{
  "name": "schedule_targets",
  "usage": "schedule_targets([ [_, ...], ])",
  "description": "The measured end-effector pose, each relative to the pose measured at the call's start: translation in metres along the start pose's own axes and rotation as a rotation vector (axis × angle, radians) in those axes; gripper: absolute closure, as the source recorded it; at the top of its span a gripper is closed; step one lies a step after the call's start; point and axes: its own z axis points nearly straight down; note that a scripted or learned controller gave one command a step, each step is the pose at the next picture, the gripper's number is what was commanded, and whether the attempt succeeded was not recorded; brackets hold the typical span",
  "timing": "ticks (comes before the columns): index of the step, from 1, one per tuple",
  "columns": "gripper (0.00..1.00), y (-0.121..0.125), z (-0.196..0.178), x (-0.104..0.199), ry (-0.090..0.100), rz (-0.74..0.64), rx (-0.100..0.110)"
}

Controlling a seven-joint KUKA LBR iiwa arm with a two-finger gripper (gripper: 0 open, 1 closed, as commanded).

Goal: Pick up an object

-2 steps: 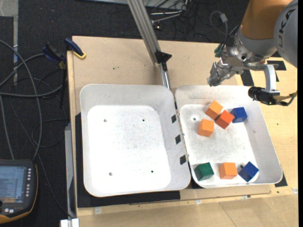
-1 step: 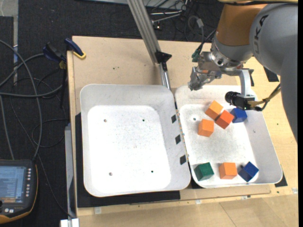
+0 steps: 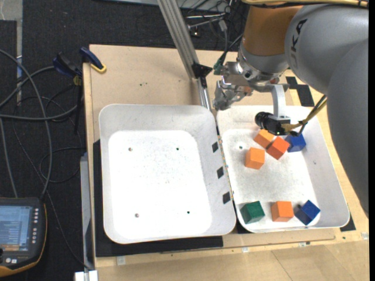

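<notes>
End effector above the right bin's far corner

The end effector (image 3: 225,101) hangs clear of the blocks, likely lining up; its grip state can't be told. Nearest: orange block (image 3: 254,157).

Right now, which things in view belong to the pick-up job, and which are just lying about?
Job:
gripper
right bin
orange blocks
blue blocks
green block

Lying about:
left bin
clamp
pendant
cables
</notes>
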Motion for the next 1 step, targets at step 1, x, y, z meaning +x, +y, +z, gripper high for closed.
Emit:
schedule_targets([
  [1,1.00,-0.0056,0.0257,0.0524,-0.001,0.001,0.004],
])
